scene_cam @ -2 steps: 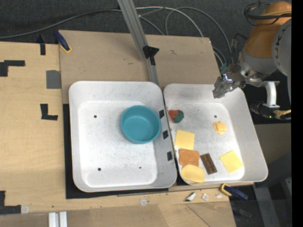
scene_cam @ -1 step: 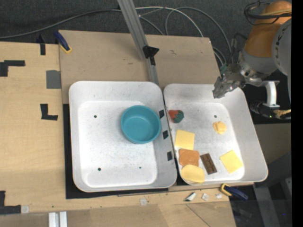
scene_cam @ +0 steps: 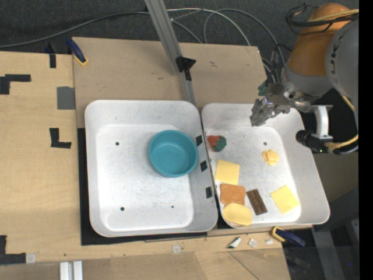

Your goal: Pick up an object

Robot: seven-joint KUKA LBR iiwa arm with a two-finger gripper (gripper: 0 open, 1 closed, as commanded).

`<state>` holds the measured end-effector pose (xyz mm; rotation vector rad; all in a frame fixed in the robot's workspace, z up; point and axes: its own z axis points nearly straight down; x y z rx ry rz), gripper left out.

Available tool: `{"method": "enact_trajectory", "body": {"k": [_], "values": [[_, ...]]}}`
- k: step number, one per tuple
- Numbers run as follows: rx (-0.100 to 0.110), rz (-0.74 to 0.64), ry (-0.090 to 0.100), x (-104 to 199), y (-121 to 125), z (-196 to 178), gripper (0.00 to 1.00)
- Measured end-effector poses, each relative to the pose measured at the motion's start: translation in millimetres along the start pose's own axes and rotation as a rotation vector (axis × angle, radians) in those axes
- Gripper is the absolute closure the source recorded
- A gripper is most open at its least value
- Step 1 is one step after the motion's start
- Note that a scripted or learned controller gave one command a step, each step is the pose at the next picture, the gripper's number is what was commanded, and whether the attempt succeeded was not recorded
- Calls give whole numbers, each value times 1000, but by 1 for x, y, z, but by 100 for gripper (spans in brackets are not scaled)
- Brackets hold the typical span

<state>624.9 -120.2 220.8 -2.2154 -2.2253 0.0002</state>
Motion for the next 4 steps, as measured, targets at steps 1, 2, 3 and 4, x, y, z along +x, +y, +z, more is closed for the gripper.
{"method": "enact_trajectory", "body": {"k": [1, 2, 3, 4], "values": [[3, -1, 1, 51, -18, 10, 100], [1, -2, 2, 102, -34, -2, 100], [4, -1, 0, 145, -57, 6, 100], [3, -2, 1, 200, -75, 11, 100]]}}
